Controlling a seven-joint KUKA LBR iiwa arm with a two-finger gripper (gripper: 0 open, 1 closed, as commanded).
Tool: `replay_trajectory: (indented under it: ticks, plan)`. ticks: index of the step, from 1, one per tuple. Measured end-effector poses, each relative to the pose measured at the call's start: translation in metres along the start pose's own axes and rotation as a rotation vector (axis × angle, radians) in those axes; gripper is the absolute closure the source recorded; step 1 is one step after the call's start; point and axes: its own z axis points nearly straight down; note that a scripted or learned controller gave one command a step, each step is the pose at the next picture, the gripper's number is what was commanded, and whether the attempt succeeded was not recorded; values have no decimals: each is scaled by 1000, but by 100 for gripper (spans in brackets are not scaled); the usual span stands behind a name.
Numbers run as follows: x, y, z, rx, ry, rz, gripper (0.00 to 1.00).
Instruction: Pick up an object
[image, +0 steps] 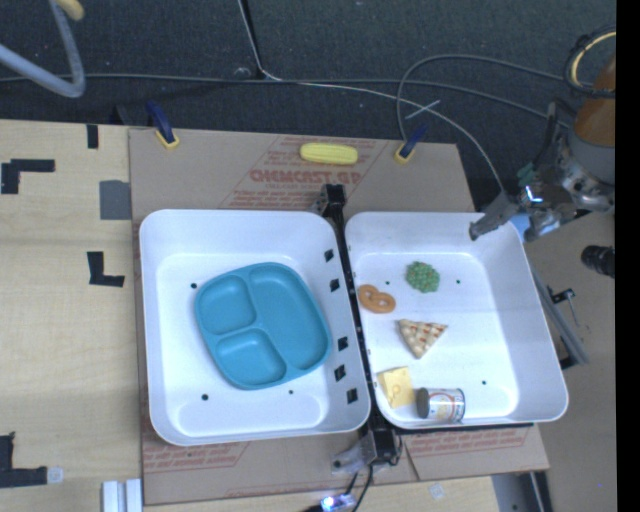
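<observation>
The gripper (497, 220) is hanging over the far right corner of the right bin (540, 385), just at its rim. Nothing is showing between its fingers, and I cannot tell how they are standing.

Five things are lying in the right bin. A green lump (423, 277) is sitting nearest to the gripper. A small pretzel (376, 299) is lying to its left, a pizza slice (421, 336) below it. A yellow cheese piece (396, 386) and a small can (442, 404) on its side are resting at the near edge, just beside each other.

The left bin (165, 300) is holding a blue divided plate (261, 324). A yellow banana (328, 154) is lying on the cardboard (200, 170) behind the bins.
</observation>
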Motion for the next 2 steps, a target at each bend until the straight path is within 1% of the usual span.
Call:
replay_trajectory:
  ticks: [1, 2]
  plan:
    - [0, 2, -8, -13, -3, -3, 0]
    - [-1, 7, 37, -9, -3, -3, 0]
